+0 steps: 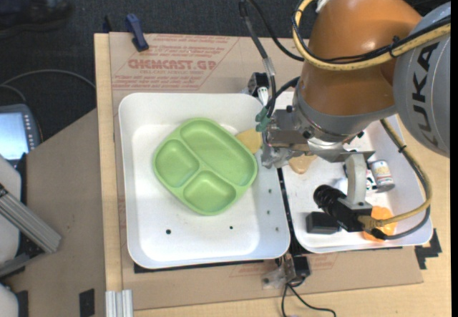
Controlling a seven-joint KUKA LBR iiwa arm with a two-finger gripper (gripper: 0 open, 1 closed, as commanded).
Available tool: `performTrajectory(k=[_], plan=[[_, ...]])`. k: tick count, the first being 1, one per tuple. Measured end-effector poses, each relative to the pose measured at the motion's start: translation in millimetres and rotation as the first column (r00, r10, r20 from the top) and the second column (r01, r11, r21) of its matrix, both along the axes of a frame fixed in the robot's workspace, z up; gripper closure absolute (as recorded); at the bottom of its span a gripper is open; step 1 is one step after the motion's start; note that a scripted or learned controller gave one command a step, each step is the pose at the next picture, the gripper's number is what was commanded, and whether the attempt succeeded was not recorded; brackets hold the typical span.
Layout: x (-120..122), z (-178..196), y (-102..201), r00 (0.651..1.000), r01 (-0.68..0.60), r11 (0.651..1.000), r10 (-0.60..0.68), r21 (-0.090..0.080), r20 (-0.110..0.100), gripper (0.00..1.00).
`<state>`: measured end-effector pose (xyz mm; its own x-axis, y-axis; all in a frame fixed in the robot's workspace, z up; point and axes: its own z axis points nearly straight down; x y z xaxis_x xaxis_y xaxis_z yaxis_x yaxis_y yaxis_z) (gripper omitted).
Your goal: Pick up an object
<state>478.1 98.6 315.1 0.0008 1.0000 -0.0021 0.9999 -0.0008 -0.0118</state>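
Arm over the seam between the 2 bins
Your end effector (275, 154) hangs beside the green tray (204, 165) in the left bin (143, 237); you cannot tell its state.

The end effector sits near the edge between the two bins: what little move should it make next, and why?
Probably straight down a touch. The end effector hangs at the rim of the left bin, beside the green divided plate and a small yellow piece, with nothing visibly gripped.
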Motion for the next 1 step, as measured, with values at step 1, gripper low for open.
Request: performTrajectory(k=[1], plan=[[1.7,124.5,33.2,1.0,-0.004,1.0,0.004,0.005,0.021,1.0]])
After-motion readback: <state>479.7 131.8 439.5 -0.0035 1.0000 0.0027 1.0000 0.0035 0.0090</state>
